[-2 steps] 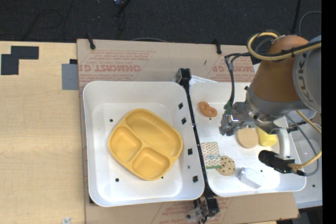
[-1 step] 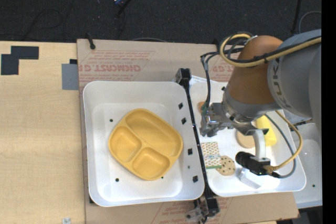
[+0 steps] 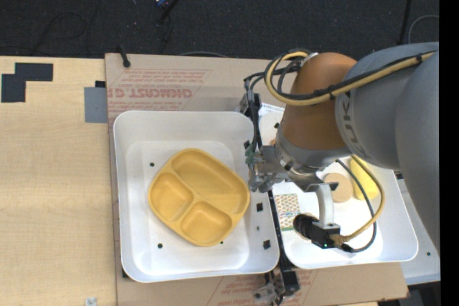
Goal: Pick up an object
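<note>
Grey KUKA arm w/ orange wrist band (image 3: 323,93) looms closest to the lens, covering much of the right white shallow plastic bin (image 3: 401,244); its pincer (image 3: 257,179) sits over the divider between the bins, approx 3 o'clock of the yellow three-compartment plastic tray (image 3: 199,195), and I cannot tell whether it's wide or narrow. That tray lies flat mid left white bin (image 3: 129,154), untouched. Risk, imo: tray is broad and shallow, so a descent this near its rim could clip the edge, tip or shove it toward 9 o'clock, or foul the bin wall.
</note>
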